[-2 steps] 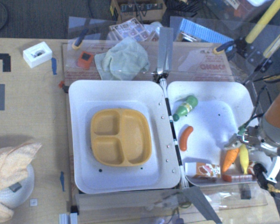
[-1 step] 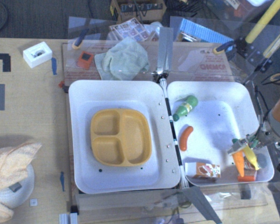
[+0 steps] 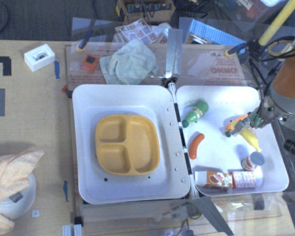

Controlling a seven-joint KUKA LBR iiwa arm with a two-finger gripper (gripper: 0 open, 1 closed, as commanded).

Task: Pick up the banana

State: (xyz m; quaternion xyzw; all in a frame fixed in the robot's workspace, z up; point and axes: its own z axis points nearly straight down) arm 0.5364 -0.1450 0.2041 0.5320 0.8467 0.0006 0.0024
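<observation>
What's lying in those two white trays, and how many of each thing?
Yellow divided plate, left bin: 1
Green bottle: 1
Orange sausage-shaped piece: 1
Banana: 1
Small orange piece by the gripper: 1
Red and white bottle lying down: 1
Small can with a grey lid: 1
Total: 7

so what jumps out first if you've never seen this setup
The big yellow divided plate sitting alone in the left bin grabs the eye first. Next is the right bin, with a green bottle, an orange sausage-like piece and a banana. The claw sits low by the banana's upper end.
</observation>
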